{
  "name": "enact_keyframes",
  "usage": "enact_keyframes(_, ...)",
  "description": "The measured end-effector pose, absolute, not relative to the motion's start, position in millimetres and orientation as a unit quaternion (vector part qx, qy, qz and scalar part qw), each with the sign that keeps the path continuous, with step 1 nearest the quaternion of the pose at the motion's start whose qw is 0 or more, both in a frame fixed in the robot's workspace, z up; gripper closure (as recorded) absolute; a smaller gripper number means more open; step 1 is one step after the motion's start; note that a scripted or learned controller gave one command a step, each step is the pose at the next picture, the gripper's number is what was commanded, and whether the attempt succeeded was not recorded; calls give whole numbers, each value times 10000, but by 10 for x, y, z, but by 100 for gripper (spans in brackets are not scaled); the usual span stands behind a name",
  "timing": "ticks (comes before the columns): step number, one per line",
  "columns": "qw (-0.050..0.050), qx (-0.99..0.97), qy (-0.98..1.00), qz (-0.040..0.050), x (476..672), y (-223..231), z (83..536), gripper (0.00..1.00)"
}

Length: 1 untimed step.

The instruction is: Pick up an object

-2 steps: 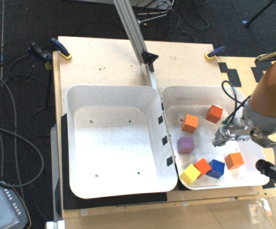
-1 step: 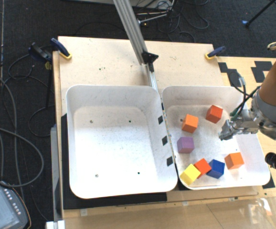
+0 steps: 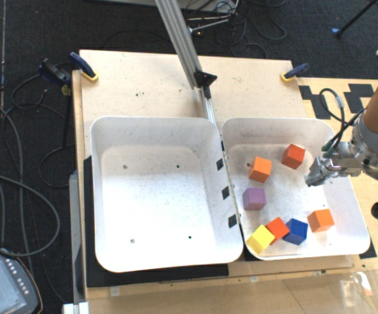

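Note:
Several small blocks lie in the right bin [image 3: 346,241]. A red-orange block [image 3: 294,156] and an orange block [image 3: 261,169] sit toward the back, with a purple block [image 3: 254,198] below them. Along the front edge lie a yellow block [image 3: 261,239], a small orange-red block [image 3: 278,227], a blue block [image 3: 296,231] and an orange block [image 3: 321,220]. My gripper [image 3: 318,175] hangs over the right side of this bin, to the right of the red-orange block and above the front orange block. No block shows between its fingers.
The left bin [image 3: 104,149] stands beside the right one, sharing a middle wall. A slanted metal pole [image 3: 179,34] comes down to the bench at the back centre. Clamps [image 3: 84,67] sit at the bench's back corners.

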<state>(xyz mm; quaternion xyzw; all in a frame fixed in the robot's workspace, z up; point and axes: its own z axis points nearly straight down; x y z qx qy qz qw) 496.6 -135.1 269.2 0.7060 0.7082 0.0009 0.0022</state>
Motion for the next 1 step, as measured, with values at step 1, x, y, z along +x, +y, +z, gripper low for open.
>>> enact_keyframes(1, 1, 7044, 7098, 4, 5234, -880, 2532, 100)
